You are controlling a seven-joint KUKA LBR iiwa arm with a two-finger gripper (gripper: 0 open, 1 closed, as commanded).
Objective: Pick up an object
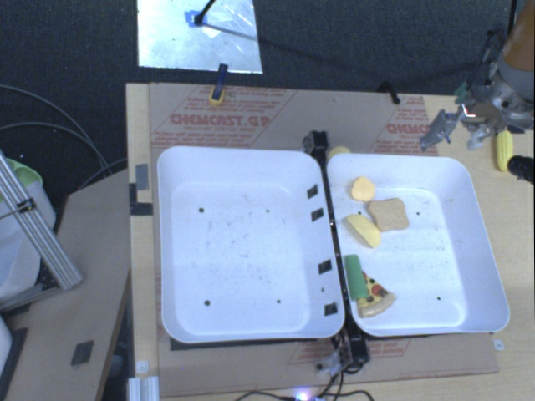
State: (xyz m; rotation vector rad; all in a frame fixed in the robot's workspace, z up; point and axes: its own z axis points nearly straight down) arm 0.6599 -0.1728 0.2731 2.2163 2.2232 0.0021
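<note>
The right bin (468, 224) holds a small round yellow piece (362, 189), a tan bread slice (389, 215), a yellow wedge (364, 230), a green stick (355, 276) and a pizza slice (376, 297). My gripper (456, 134) hangs above the bench just beyond the right bin's far right corner, away from all of these. It is open, its two grey fingers spread with nothing between them.
The left bin (242, 241) lies beside the right one. A yellow corn cob (503, 149) rests on the bench right of the gripper. A small yellow item (338, 151) sits behind the bins' joint. A metal sheet (199, 23) lies far back; an aluminium frame (38, 224) stands at left.
</note>
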